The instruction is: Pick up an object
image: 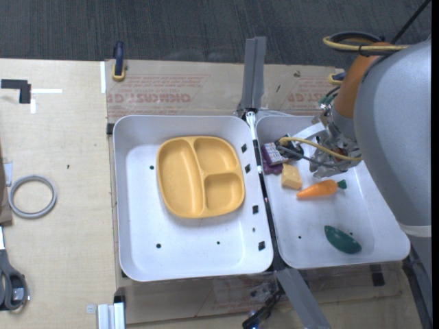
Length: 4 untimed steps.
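Far left, on the pale bench top: a grey ring (31, 196) lying flat, with a small black bracket (18, 88) well above it near the back edge and the handles of a pair of scissors (11, 288) at the lower left corner. Brown cardboard sheet (180, 91) behind both bins, printed lettering reversed, a blue-and-yellow clamp (119, 62) at its left end. Left bin (137, 252), shallow, white: one yellow divided plate (201, 176) with three compartments, lying flat and slightly left of the bin's centre, nothing in its compartments. A grey metal bar (254, 70) stands behind the seam where the two bins meet. Right bin (309, 249), shallow, white, contents from left to right: a small purple block (272, 156) close to the left wall; a pale yellow wedge (291, 177) just beside and below it; an orange carrot (320, 190) lying roughly level, its green end to the right, near the wedge but apart from it; a dark green oval item (342, 239) well apart toward the front right. Gripper (328, 157) low in the back half of the right bin, just above the carrot, trailing a yellow cable; whether its jaws stand apart or closed cannot be told from this angle, and no object is seen between them. Large grey arm (405, 129) with orange band covering the right side.
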Available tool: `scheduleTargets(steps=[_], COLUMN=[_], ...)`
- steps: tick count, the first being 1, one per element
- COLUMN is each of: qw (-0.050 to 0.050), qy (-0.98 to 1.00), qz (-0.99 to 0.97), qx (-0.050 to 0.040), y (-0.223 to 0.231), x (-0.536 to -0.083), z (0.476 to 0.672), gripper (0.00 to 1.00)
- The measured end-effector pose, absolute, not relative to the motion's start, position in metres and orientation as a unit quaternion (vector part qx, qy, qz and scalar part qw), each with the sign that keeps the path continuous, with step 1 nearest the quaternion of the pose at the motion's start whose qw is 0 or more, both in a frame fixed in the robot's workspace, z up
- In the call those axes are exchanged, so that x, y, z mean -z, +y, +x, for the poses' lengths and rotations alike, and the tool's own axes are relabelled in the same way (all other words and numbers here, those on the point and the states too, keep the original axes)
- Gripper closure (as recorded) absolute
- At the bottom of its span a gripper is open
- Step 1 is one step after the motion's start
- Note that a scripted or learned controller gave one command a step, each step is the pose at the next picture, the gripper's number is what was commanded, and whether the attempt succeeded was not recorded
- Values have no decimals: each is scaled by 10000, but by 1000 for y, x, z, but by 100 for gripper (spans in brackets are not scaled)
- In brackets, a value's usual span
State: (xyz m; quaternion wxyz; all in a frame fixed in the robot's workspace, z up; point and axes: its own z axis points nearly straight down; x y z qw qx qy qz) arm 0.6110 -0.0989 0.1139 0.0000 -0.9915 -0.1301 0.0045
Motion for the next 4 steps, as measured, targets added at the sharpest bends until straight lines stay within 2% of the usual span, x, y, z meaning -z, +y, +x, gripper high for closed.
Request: scheduleTargets(steps=[1,2,3,4], qw=[0,2,4,3], qy=[-1016,-1853,-994,-985], qz=[-9948,-9827,-9950,-9951], qx=[-19,-19,-7,-11], y=[-69,-93,-32,-33], x=[-191,-91,-191,-192], z=[602,634,648,648], gripper=[100,100,100,0])
